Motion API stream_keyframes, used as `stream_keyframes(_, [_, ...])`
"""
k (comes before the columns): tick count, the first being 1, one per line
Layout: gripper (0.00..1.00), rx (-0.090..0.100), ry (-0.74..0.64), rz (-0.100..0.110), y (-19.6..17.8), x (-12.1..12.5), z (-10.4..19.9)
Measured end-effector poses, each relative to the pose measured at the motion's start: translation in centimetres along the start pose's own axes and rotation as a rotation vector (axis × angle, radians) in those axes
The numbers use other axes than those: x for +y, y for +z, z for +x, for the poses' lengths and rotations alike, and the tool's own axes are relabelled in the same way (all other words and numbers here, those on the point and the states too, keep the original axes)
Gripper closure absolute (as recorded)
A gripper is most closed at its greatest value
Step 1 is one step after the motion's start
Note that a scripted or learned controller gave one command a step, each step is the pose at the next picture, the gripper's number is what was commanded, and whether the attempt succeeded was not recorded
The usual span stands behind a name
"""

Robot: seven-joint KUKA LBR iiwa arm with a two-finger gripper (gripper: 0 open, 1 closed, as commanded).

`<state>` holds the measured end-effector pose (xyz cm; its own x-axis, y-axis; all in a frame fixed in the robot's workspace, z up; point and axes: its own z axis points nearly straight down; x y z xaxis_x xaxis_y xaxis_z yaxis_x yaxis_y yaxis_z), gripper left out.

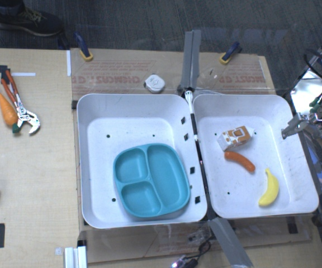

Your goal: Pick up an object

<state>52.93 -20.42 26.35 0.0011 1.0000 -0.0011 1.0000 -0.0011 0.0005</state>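
Three items in right bin [295, 205]

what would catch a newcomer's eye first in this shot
Most likely the teal divided plate lying in the left bin. Next, the yellow banana in the right bin, with an orange sausage and a small white carton just above it.

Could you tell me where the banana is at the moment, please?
The banana lies in the right-hand bin, near its front right corner, just below and right of the orange sausage.
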Motion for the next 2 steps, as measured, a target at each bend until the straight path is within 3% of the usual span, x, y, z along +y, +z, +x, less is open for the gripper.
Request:
stream_keyframes(1, [0.00,0.002,0.046,0.003,14.9,-1.9,1.7])
stream_keyframes(2, [0.00,0.002,0.038,0.002,17.2,-5.2,1.1])
